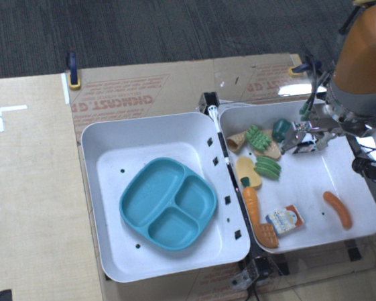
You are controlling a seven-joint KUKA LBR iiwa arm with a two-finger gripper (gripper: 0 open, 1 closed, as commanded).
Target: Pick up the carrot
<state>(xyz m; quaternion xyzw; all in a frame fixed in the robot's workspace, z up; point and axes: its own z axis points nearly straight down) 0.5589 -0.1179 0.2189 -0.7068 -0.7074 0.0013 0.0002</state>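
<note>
**Robot arm over the right bin, carrot lying by the bin's left wall**

A pale wooden surface point(34, 218) filled the view's left side, with a sheet of brown printed cardboard point(141, 94) under two shallow white bins. Dark grey carpet point(160, 21) ran along the top of the view.

The left white bin point(112, 256) held a teal plastic plate with three compartments point(168, 203). The right white bin point(362, 224) held several toy foods.

The grey arm with its orange band point(359, 46) entered from the right and was cut off by the frame edge. Its gripper point(301, 137) hung over the bin's upper middle area, small and cluttered; whether its fingers were open or closed could not be made out.

The long orange plastic carrot point(251, 207) lay lengthwise along the right bin's left wall, well apart from the gripper. Its lower end met a brown waffle-patterned toy point(266, 236). Just beside it sat a small printed carton point(285, 220); a pale yellow piece point(246, 171) lay just above its top end. An orange-red toy sausage point(338, 209) lay farther right.
</note>
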